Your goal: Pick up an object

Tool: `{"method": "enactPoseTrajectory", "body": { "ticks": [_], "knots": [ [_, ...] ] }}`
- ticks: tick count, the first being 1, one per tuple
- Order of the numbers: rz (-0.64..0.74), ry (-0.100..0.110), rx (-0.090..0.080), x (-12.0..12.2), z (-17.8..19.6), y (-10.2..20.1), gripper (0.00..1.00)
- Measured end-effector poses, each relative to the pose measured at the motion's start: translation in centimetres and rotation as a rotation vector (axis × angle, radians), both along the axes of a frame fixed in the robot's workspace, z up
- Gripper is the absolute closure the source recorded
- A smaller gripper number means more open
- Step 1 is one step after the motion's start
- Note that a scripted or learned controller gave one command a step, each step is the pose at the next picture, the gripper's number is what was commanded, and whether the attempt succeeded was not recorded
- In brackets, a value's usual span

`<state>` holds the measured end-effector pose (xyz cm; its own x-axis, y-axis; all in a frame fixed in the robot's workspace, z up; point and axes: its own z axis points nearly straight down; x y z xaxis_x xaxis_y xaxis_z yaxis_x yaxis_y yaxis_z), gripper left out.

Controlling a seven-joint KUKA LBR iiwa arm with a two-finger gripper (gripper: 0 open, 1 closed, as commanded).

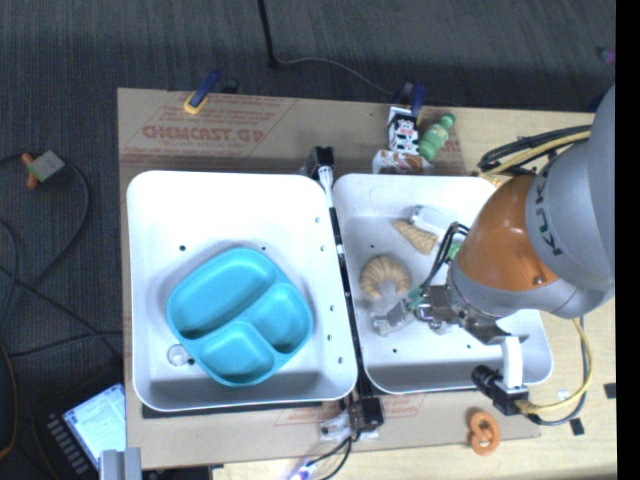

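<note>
- Gripper (400, 313) low inside the right bin (520, 368), its grey fingers (385, 318) just below the croissant (384, 276)
- Finger state: cannot tell whether open or closed; nothing is visibly caught between them
- Step in hand, as judged: descent or approach to a grasp, with the croissant the nearest candidate; pick not yet confirmed
- Next move calls for: fingers straddling the croissant, closure on it, then a straight lift clear of the bin wall; a miss appears likely if the fingers stay beside the item rather than around it
- Count, bins: two, side by side; left bin (150, 268) and right bin
- Count, left bin contents: one blue tray (240, 313) with three compartments
- Count, right bin contents: one croissant near the bin's left wall, one cone (418, 234) above it, one small white item (430, 215) touching the cone's upper end; further items may lie hidden under the arm (540, 238)
- Count, bench beyond the bins: one small cow figure (402, 131) and one green item (434, 138) beside it, one orange ring (483, 431) at the lower right
</note>
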<state>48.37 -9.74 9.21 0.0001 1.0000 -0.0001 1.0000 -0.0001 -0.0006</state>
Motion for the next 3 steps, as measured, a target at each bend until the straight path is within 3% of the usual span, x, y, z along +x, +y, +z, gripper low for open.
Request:
{"method": "enactPoseTrajectory", "body": {
  "ticks": [1, 2, 3],
  "knots": [
    [0.001, -0.002, -0.002, 10.8, 3.6, -3.6, 0.0],
    [-0.001, -0.007, -0.002, 5.3, -0.5, -0.7, 0.0],
    [0.002, -0.002, -0.002, 15.5, 2.8, -0.1, 0.0]
  ]
}}
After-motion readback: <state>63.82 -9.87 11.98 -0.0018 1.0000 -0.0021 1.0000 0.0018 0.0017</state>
